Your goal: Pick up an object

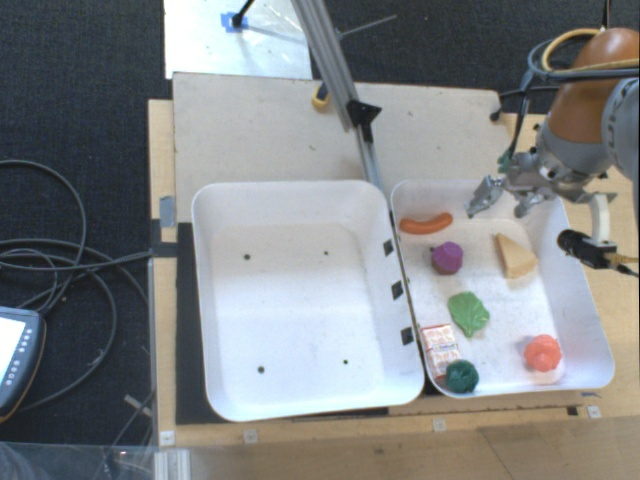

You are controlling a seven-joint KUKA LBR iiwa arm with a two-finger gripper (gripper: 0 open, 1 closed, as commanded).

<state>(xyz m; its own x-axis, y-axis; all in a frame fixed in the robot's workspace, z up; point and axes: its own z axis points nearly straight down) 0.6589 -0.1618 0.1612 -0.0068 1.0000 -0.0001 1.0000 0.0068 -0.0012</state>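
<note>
The right bin (585, 313) holds several small objects: an orange sausage (426, 224), a purple ball (447, 258), a tan cheese wedge (516, 256), a green leafy piece (468, 313), a red-and-white packet (440, 345), a dark green ball (461, 375) and an orange-red fruit (542, 353). My gripper (508, 199) hangs over the bin's far edge, above and between the sausage and the cheese wedge. Its two fingers are spread apart with nothing between them.
The left bin (215, 218) sits beside the right one, sharing a divider with black clips. A grey pole (330, 53) slants over the bench from the top. Cables and a tablet (15, 353) lie on the floor at left.
</note>
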